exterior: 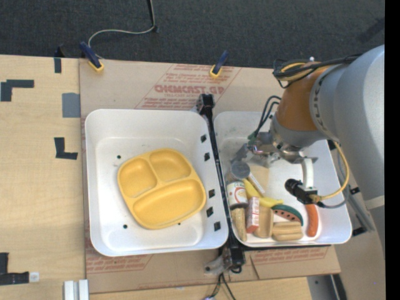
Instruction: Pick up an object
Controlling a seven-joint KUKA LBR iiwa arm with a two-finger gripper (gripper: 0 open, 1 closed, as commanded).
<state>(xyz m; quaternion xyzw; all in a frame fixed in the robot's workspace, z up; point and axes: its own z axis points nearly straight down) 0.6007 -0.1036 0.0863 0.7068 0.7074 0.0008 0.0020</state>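
The right bin (pixel 340 230) holds a crowd of toy foods along its front. Among them are a small jar with a red label (pixel 236 194), a yellow banana (pixel 258 191), a watermelon slice (pixel 286 214), a red sausage (pixel 312 221) and a tan bread roll (pixel 286 232). A grey round piece (pixel 240 168) lies just behind the jar. My gripper (pixel 255 147) is low over the back left of this bin, right above and behind the grey piece. Nothing shows between its fingers.
The left bin (pixel 100 230) holds a yellow divided plate (pixel 161 187). A black divider (pixel 212 167) runs between the bins. The arm's orange band (pixel 299 105) and grey body cover the right bin's back right. Two clamps (pixel 92 56) (pixel 219 64) pin the cardboard behind.
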